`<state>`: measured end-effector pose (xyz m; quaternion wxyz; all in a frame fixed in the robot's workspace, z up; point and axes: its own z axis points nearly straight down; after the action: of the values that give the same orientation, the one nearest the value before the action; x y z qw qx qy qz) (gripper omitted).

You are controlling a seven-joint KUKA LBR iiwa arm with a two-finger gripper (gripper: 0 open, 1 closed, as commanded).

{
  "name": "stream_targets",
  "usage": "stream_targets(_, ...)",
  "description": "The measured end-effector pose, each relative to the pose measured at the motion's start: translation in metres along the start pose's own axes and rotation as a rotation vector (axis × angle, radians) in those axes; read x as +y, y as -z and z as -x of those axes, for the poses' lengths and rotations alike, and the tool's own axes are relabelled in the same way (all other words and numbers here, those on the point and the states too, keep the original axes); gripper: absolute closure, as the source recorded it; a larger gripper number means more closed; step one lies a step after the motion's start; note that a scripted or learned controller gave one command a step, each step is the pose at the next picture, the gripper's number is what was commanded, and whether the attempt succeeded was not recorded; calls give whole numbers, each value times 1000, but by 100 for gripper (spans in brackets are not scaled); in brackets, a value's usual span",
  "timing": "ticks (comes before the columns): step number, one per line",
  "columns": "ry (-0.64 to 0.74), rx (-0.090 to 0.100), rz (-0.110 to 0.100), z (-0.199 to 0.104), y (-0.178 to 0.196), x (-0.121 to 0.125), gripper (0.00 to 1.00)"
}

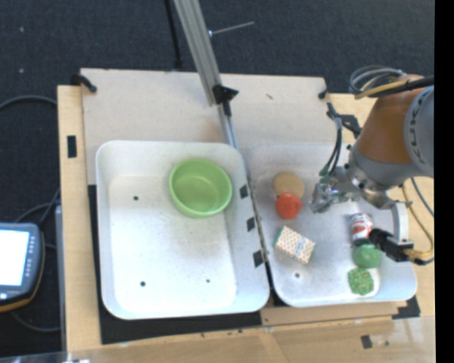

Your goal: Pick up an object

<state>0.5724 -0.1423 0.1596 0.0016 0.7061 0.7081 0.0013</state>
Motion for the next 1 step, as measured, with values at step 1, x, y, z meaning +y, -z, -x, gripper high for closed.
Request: stream_targets(1,1,-2,5,3,64,-1,100)
